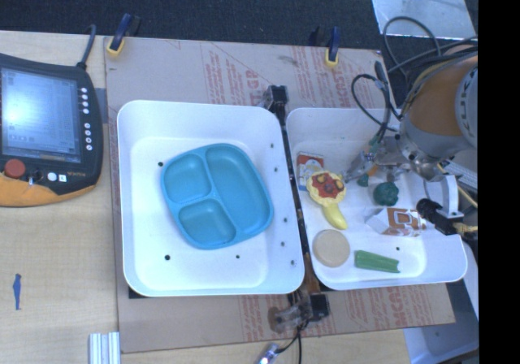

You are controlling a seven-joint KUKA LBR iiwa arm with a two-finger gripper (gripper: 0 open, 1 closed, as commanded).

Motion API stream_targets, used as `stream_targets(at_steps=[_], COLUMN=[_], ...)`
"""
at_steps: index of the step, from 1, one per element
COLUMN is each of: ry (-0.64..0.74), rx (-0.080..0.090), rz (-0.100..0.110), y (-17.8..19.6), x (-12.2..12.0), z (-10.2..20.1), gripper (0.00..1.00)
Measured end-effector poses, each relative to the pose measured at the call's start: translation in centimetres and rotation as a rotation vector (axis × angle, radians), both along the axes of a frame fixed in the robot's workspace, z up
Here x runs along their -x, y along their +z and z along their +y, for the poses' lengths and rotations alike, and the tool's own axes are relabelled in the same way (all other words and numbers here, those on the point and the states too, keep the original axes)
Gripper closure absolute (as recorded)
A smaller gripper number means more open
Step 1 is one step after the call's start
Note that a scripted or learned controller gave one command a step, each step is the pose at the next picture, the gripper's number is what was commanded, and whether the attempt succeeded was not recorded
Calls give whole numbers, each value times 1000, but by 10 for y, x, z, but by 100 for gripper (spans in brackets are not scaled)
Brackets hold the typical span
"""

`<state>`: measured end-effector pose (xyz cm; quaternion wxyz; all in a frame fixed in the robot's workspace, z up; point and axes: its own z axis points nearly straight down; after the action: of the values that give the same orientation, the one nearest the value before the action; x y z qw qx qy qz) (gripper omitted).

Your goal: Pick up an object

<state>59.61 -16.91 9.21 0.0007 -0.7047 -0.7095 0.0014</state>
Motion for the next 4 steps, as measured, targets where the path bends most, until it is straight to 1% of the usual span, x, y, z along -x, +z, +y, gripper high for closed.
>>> stream_targets(at_steps=[1,2,3,4], ry=[1,1,-4,-2], rx=[1,1,-2,-2], rz=[2,2,2,3], y=[10,10,-1,10], x=[0,0,-39,-39], z=[-1,-1,15,14], gripper=[100,0,0,100])
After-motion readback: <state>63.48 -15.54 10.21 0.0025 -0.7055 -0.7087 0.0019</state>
